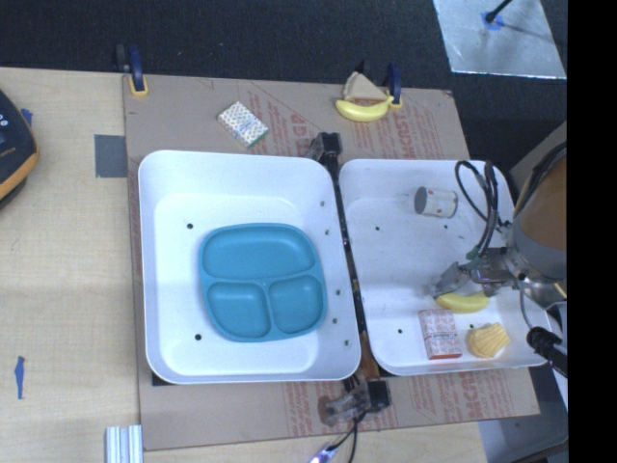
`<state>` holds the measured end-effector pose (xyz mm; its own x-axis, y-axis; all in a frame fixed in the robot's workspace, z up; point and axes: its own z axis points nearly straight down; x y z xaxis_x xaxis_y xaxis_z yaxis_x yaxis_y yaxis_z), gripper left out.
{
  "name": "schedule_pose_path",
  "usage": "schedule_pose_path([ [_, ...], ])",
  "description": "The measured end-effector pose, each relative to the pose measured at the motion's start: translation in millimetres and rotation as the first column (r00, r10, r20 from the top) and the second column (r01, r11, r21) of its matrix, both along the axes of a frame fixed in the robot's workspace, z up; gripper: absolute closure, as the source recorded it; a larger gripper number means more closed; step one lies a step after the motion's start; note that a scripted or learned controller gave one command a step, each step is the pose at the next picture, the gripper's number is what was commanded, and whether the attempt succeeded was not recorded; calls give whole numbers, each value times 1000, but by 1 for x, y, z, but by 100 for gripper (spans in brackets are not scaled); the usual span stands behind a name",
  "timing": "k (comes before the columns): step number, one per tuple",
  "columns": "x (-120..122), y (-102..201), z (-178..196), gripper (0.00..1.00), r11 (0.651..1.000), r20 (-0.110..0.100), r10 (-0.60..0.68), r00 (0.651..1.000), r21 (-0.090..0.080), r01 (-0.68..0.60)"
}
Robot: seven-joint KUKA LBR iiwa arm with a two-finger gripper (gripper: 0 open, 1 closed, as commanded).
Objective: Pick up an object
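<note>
In the right bin [386, 258] lie a yellow banana [463, 303], a red and white packet [440, 335], a ridged yellow chip [488, 340] and a small grey and white cylinder [435, 201]. My gripper [461, 280] hangs low at the bin's right side, directly over the banana. Its metal fingers [449, 280] point left and sit just above the banana's top edge. Whether they touch or clasp the fruit is unclear from this angle. The left bin [164, 258] holds a blue divided plate [262, 280].
Behind the bins on the cardboard lie a second banana with a sandwich-like piece [363, 100] and a small patterned packet [242, 122]. Black cables [479, 196] loop over the right bin's far corner. A dark and yellow device [13, 143] sits at the left edge.
</note>
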<state>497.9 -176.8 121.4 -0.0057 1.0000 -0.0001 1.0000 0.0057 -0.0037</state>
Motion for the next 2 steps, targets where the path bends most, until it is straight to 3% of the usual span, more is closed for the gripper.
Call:
schedule_pose_path([
  [1,5,39,-30,0,1000,-1,1,1000,0,-1],
  [2,73,3,-28,0,1000,2,-2,1000,0,2],
])
